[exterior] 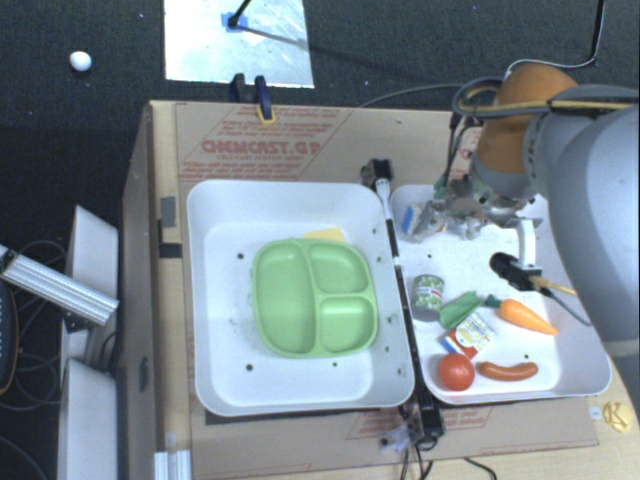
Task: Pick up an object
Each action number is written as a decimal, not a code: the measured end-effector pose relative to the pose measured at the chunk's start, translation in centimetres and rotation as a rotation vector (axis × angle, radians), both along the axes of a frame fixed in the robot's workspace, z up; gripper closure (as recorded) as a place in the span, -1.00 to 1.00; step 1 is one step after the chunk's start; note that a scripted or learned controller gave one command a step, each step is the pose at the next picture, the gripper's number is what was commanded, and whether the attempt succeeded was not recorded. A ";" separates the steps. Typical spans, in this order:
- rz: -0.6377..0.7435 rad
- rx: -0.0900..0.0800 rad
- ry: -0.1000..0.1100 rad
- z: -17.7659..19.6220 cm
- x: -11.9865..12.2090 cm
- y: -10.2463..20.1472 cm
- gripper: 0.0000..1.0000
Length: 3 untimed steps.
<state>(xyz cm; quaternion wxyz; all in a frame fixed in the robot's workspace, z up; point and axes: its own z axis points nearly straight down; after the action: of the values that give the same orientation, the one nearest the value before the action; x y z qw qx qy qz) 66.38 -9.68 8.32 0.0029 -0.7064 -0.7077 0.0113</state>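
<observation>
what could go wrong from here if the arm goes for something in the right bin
1. The gripper sits at the far end of the right bin, apart from the toys, so closing here would probably grab nothing.
2. The small can, carrot, tomato and sausage lie close together, so a descent may nudge a neighbour instead of gripping one.
3. The can lies near the wall between the bins, which may block a finger.
</observation>
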 end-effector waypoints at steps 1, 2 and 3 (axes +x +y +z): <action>0.003 0.007 -0.005 1.0 0.2 0.4 1.00; -0.001 -0.007 0.004 1.0 -0.1 -0.5 -1.00; -0.002 0.002 0.005 0.3 0.0 -1.4 -1.00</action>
<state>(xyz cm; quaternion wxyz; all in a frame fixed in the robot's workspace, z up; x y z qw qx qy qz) 66.38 -11.07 8.61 0.0055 -0.7070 -0.7071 0.0123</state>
